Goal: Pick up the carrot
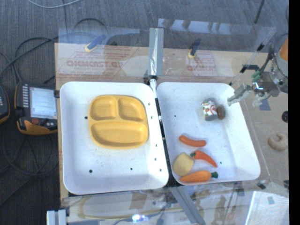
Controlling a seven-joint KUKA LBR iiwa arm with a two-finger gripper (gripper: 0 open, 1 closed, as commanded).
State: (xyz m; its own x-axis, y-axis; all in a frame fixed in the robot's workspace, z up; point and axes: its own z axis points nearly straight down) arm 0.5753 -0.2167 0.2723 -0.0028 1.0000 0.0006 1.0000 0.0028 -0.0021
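camera view, carrot (198, 176) unlabelled, bench (101, 64) lettering faint, perhaps mirrored

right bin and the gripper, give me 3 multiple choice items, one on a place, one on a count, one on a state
1. Where does the carrot with the green tip lie in the right bin?
A. along the near edge
B. in the far left corner
C. beside the yellow tray

2. How many compartments does the yellow tray in the left bin have?
A. one
B. three
C. five

3. Where is the gripper relative to the carrot?
A. closed around it
B. resting on top of it
C. apart from it, over the bin's far right corner

Answers:
1 A, it lies by the bin's near wall, next to a pale yellow item.
2 B, two small sections sit above one wide one.
3 C, the gripper is at the far right rim, well away from the carrot.
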